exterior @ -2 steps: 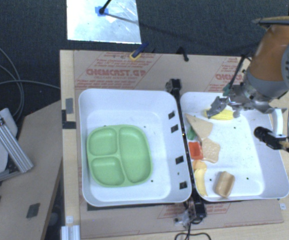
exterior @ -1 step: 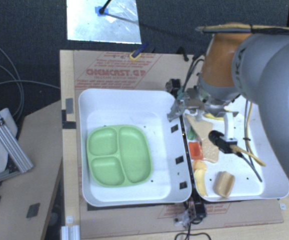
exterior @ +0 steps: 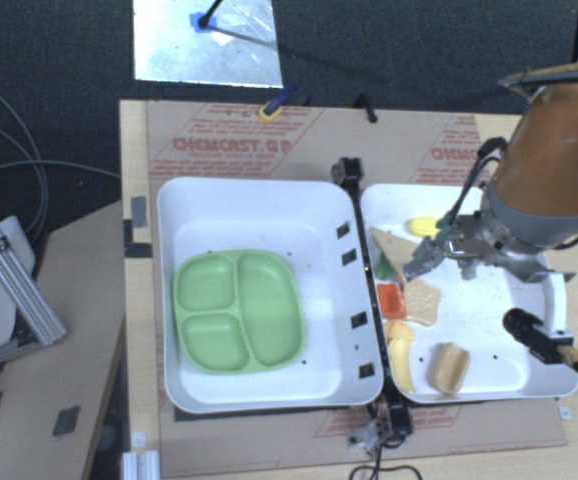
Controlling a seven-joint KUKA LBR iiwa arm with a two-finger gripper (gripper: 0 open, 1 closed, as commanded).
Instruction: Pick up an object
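The right bin (exterior: 499, 298) holds several food-shaped items. A tan wedge (exterior: 391, 246) lies at the bin's left side, with a small yellow piece (exterior: 424, 226) behind it. In front of the wedge are a red block (exterior: 390, 299), a tan toast-like slice (exterior: 424, 303), a yellow banana-like piece (exterior: 401, 353) and a brown bread roll (exterior: 449, 368). My gripper (exterior: 426, 258) hangs low over the left part of this bin. It is just right of the wedge and just behind the toast slice. Nothing shows as held in it.
The left bin (exterior: 269, 203) holds a green divided plate (exterior: 237, 311). A black divider with clips (exterior: 364, 288) runs between the bins. The arm's grey body and orange band (exterior: 559, 158) cover the right bin's back right. A black fitting (exterior: 531, 334) sticks out over its right side.
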